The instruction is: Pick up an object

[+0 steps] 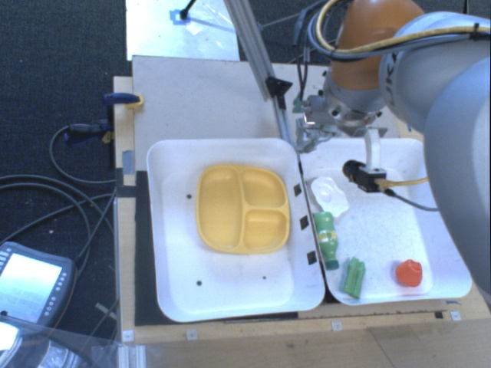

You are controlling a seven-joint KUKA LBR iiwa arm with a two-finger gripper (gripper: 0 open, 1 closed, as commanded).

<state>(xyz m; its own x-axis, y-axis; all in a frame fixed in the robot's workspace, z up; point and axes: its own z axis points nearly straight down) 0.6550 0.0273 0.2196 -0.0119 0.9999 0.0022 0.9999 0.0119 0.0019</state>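
Observation:
In the right bin [445, 282] lie a white crumpled piece [330, 194], a green bottle [326, 238] along the left wall, a small green block [354, 277] and a red-orange cap-shaped object [409, 273] near the front. My gripper [311, 135] hangs over the bin's far left corner, just beyond the white piece and apart from it. I see nothing held in it.
A yellow divided plate [244, 208] lies in the left bin [176, 282]. A slanted metal pole [249, 37] crosses the back above the bins' shared wall. A black fitting with a yellow cable [364, 175] hangs from the arm over the right bin.

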